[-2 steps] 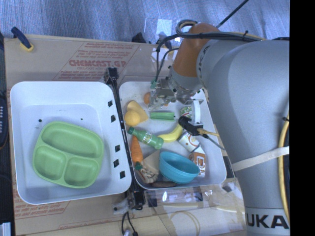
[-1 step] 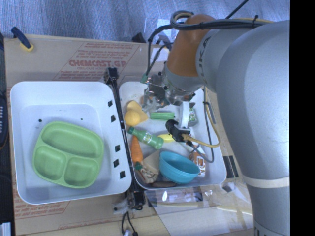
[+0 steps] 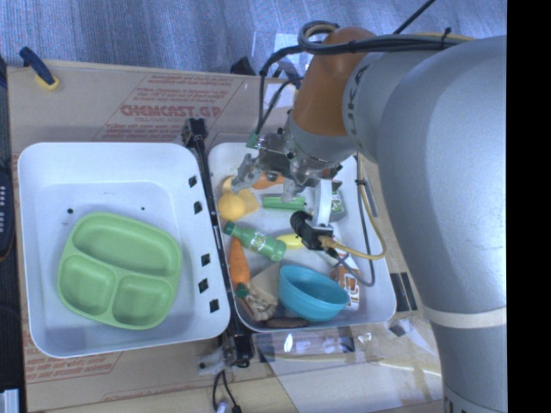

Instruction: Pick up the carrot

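Observation:
The carrot (image 3: 239, 266) is orange with a green stalk end. It lies along the left wall of the right bin (image 3: 377, 304), pointing toward the bin's near edge. My gripper (image 3: 270, 175) hangs over the far end of that bin, well beyond the carrot and apart from it. Its two fingers (image 3: 244, 173) stand spread, open, over a small orange thing (image 3: 265, 181) on the bin floor. Nothing is lifted between them.
A yellow lemon (image 3: 237, 206), a green bottle (image 3: 257, 243) and a green marker (image 3: 284, 202) lie between gripper and carrot. A blue bowl (image 3: 312, 292) sits at the near right. The left bin (image 3: 34, 231) holds a green divided plate (image 3: 119, 270).

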